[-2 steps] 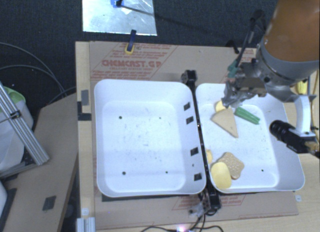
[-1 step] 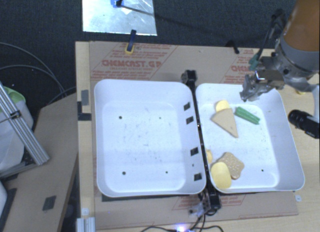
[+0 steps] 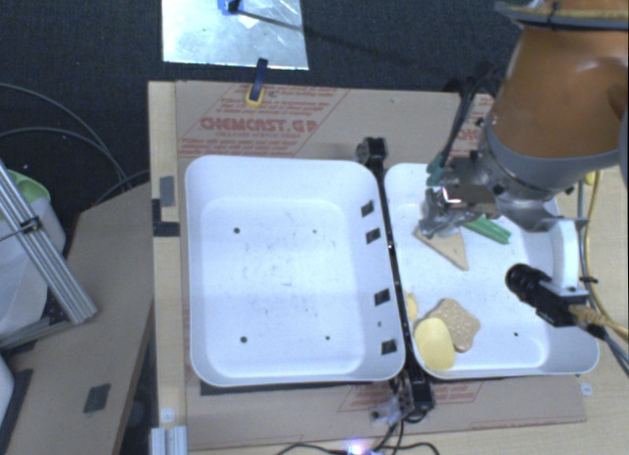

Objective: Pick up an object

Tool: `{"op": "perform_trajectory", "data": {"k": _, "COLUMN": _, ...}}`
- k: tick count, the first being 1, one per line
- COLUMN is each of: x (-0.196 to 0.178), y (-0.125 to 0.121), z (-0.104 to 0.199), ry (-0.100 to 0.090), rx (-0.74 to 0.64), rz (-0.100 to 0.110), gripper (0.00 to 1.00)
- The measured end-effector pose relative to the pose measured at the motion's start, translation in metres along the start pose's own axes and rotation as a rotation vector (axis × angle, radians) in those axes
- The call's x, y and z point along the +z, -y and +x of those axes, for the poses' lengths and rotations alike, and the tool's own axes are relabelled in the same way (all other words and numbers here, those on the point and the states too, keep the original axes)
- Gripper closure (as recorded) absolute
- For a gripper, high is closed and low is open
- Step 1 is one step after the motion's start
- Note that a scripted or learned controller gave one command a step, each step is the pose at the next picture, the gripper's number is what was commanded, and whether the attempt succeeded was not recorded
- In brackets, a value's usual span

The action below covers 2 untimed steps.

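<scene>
Over the right white plastic bin (image 3: 565, 345), the metal two-finger gripper (image 3: 444, 219) hangs at a tan wedge-shaped piece (image 3: 448, 246); its opening cannot be told. That flat wedge may slide away, and the green stick (image 3: 488, 231) beside it could jam the grasp.

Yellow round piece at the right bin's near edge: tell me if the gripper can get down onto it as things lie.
Probably yes. The yellow round piece lies uncovered from above, though it touches a tan cracker-like piece and sits close to the right bin's wall. The gripper is farther back, over a tan wedge.
</scene>
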State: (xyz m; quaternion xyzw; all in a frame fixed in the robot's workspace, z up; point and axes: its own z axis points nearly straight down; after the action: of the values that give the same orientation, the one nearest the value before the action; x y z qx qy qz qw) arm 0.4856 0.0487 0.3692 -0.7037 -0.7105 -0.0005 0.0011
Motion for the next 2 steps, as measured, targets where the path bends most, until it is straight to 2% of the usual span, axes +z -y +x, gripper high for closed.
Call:
{"op": "perform_trajectory", "data": {"k": 1, "x": -0.129, "y": -0.002, "z": -0.014, "ry": 0.0, "rx": 0.006, "rz": -0.02, "gripper": 1.0}}
{"op": "perform_trajectory", "data": {"k": 2, "x": -0.08, "y": -0.004, "z": 0.103, "ry": 0.0, "rx": -0.006, "rz": 0.002, "gripper": 1.0}}
